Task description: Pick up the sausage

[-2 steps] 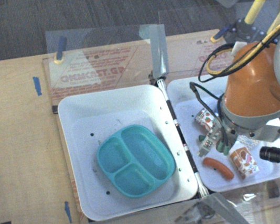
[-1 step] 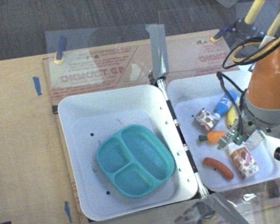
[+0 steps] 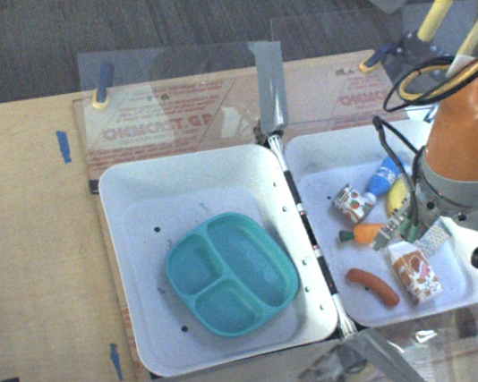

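The two-finger gripper (image 3: 402, 229), its grip impossible to judge, hangs low in the right white bin (image 3: 316, 218) beside a small orange carrot (image 3: 368, 232), under the arm's bent orange-banded wrist (image 3: 474, 132), with the reddish-brown sausage (image 3: 372, 287) lying apart nearer the front.

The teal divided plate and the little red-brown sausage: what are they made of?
The teal three-compartment plate looks like moulded plastic: uniform colour, soft sheen, rounded ridges. The red-brown sausage seems plastic or rubber toy food, smooth and slightly glossy; the view cannot settle which.
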Available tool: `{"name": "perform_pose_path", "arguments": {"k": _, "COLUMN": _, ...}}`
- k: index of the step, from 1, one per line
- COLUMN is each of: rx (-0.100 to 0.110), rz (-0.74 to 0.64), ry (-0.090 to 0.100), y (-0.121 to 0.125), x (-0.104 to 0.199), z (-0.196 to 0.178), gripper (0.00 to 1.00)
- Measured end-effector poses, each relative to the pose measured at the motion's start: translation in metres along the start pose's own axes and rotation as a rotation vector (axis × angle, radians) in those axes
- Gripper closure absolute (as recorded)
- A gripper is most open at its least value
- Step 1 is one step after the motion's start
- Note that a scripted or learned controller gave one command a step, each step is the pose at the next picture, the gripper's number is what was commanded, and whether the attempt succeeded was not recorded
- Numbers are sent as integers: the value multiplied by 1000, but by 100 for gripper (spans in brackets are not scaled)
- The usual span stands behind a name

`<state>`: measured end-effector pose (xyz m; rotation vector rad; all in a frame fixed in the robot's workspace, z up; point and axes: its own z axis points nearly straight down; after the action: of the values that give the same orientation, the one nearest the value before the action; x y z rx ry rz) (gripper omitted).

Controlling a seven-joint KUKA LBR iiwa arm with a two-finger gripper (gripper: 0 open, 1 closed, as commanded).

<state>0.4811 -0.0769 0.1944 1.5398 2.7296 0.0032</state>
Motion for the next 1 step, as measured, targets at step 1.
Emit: {"name": "perform_pose_path", "arguments": {"k": 1, "rx": 5, "rz": 312, "ry": 3, "y": -1, "x": 2, "z": 10, "gripper": 100}}
